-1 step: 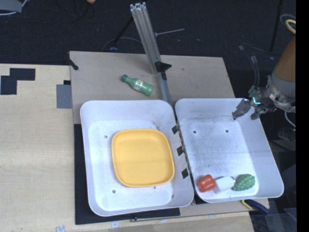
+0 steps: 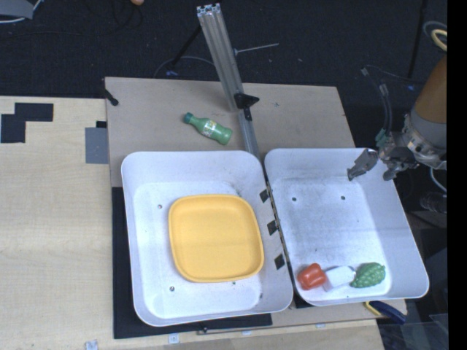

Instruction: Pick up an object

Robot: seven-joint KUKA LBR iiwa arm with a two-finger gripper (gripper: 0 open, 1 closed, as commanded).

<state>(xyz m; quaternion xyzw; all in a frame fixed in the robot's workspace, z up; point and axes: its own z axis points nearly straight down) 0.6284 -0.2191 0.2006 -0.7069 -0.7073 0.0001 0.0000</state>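
In the right bin point(image 2: 328, 210), near its front edge, lie a red pepper-like toy point(image 2: 311, 275), a small white object point(image 2: 339, 277) and a green bumpy toy point(image 2: 368, 274), side by side. My gripper point(image 2: 378, 166) hangs over the back right corner of that bin, far from those objects. Its fingers point(image 2: 360, 165) are spread apart with nothing between them.
The left bin point(image 2: 146, 188) holds a yellow square plate point(image 2: 215, 237). A green bottle point(image 2: 209, 127) lies on the bench behind the bins. A slanted metal rail point(image 2: 228, 64) rises behind the gap between the bins.
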